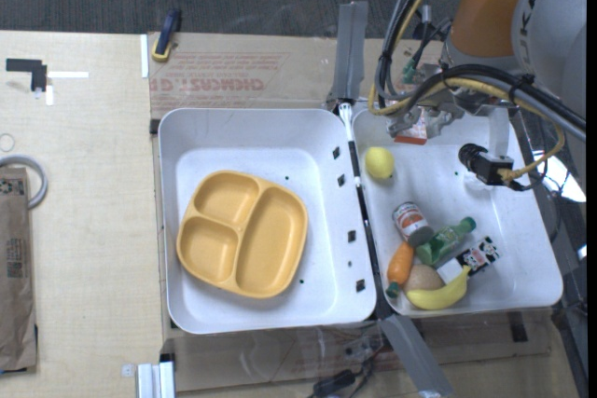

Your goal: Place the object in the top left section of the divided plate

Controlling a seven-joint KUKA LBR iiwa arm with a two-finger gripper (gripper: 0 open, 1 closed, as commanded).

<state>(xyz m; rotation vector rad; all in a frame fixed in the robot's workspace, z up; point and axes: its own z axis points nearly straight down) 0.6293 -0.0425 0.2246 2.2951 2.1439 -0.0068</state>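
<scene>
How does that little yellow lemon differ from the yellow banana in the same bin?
The round yellow lemon is compact and ball-shaped; the curved yellow banana is long and bent. The lemon lies alone near the right white bin's upper left corner; the banana lies near the front edge, crowded against other items. Both are yellow fruit.

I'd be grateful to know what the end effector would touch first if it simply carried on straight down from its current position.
Probably bare floor of the right bin at its far end. The end effector hangs there, with the lemon just beside its path; depth is hard to judge, so a graze is possible.
</scene>
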